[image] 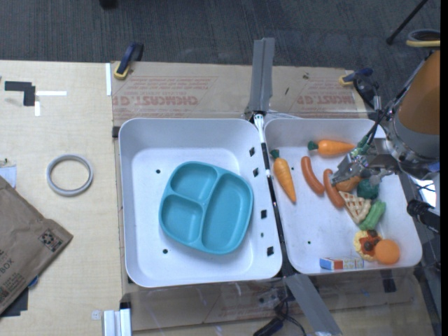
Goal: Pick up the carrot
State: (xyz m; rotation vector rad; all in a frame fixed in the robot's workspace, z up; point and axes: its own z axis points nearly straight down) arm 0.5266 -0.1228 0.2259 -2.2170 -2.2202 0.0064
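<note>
Two orange carrots lie in the right bin (308,257). One carrot (283,178) rests slantwise against the bin's left wall. A second carrot (334,146) lies near the back, pointing right. My gripper (348,173) hangs low over the right half of that bin, just below the second carrot and above a heap of toy food. Its metal fingers point left and down among the pieces, with no carrot between them.
Red sausages (313,174), a waffle wedge (355,206), a green vegetable (373,213), an orange fruit (386,251) and a small box (341,263) share the right bin. A blue divided plate (206,208) sits in the left bin (140,187). A tape ring (69,174) lies on the bench.
</note>
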